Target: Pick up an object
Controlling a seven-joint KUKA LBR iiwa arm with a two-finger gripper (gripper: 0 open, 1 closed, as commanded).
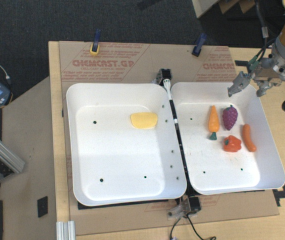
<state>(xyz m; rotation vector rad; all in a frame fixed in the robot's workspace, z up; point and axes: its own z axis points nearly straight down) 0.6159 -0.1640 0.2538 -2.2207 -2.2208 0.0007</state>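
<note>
My jaws (249,85) are apart and hold nothing, up over the far edge of the right bin (267,176). Below them sit a carrot (213,119), purple grapes (230,116) and a red pepper (232,143).

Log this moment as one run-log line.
gripper: open, above right bin's far edge, holding nothing | purple grape bunch: nearest | yellow lemon-shaped piece: left bin

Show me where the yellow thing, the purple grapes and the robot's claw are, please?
Yellow object (144,120): camera view, middle of its top, in the left bin.
Purple grapes (229,117): camera view, middle of the bunch, in the right bin.
Gripper (249,85): camera view, midway between its two fingertips, above the right bin's far edge.
</note>
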